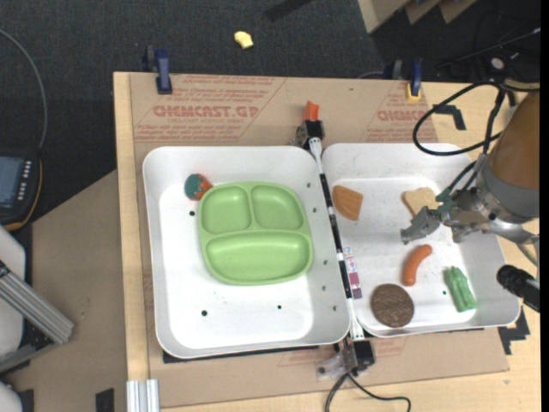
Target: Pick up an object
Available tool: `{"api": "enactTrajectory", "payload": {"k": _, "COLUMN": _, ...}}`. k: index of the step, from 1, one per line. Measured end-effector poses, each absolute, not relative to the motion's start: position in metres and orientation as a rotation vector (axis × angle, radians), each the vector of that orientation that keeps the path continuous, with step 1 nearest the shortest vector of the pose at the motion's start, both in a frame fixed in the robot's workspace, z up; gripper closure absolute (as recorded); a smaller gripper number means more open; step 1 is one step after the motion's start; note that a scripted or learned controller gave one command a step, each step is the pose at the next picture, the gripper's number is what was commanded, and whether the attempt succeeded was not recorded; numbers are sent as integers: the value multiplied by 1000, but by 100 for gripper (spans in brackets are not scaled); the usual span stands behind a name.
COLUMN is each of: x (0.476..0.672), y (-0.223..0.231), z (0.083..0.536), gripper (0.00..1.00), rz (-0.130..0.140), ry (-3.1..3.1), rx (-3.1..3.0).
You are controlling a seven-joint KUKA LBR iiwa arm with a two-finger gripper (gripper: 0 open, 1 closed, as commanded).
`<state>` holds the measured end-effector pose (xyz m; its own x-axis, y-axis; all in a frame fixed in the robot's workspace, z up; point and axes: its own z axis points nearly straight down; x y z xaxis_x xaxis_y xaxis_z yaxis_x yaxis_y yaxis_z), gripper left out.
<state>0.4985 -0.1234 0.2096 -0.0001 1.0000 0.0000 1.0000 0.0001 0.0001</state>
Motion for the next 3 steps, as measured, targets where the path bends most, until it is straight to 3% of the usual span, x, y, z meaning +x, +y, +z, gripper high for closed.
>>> {"api": "enactTrajectory", "payload": {"k": 1, "x": 515, "y": -148, "z": 91, "gripper": 0, "rz": -8, "ry": 2224, "rx": 2229}}
{"api": "enactTrajectory", "payload": {"k": 2, "x": 518, "y": -148, "z": 108, "gripper": 100, "rz": 2, "ry": 2217, "rx": 2221}}
{"api": "enactTrajectory", "payload": {"k": 3, "x": 517, "y": -147, "z": 108, "gripper": 0, "rz": 2, "ry": 2218, "rx": 2221}}
